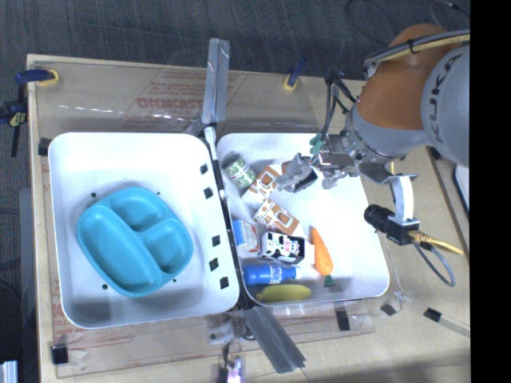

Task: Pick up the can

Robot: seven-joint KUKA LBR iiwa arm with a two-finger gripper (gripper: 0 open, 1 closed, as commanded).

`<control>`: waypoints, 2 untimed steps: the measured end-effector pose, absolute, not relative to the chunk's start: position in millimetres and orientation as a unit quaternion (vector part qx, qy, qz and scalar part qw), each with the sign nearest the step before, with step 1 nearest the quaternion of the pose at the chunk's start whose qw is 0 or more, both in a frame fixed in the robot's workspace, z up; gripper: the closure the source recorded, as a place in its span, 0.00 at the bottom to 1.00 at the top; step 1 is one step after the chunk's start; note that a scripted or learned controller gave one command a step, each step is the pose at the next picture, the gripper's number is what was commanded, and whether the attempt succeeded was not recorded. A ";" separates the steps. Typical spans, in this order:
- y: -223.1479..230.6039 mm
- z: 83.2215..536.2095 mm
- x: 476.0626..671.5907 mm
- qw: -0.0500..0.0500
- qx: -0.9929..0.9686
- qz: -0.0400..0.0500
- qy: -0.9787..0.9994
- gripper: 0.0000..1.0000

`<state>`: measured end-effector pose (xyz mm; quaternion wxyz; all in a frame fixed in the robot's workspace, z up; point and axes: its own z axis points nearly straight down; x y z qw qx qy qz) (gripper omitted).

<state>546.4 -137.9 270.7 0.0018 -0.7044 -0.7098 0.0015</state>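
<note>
Starting at the left, we see the left bin (64, 214) holding a blue divided plate (134, 239). Moving across the divider into the right bin (363, 250), we find the can (238, 171), green-labelled and lying on its side in the upper left corner, close to the divider. Just right of it sit small cartons (267, 180), with a blue bottle (270, 274), a banana (284, 292) and a carrot (320, 252) lower down. Further right, our gripper (297, 174) hangs over the cartons, near the can but apart from it; we cannot tell how it is set. We judge the pick not yet made: reaching the can, closing and lifting all remain.
</note>
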 end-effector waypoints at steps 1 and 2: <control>-153.6 155.2 600.3 0.002 -0.740 0.003 -0.673 0.00; -122.5 106.8 660.6 -0.007 -0.775 -0.005 -0.632 0.00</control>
